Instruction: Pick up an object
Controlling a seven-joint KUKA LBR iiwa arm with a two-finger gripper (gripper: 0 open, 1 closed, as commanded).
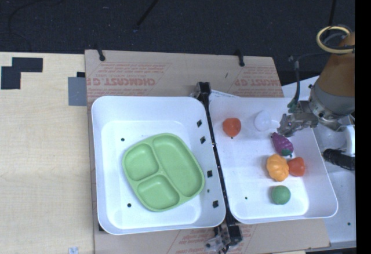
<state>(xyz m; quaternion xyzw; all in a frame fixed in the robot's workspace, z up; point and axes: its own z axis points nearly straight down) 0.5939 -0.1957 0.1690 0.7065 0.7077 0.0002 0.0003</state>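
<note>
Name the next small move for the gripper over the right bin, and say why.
Probably a short drop straight down onto the purple object. The gripper sits just above and beside it in the right bin, nearer to it than to the orange object, and nothing shows between its fingers.

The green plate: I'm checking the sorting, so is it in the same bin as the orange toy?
No, the green plate lies in the left bin, the orange toy in the right bin.
</note>
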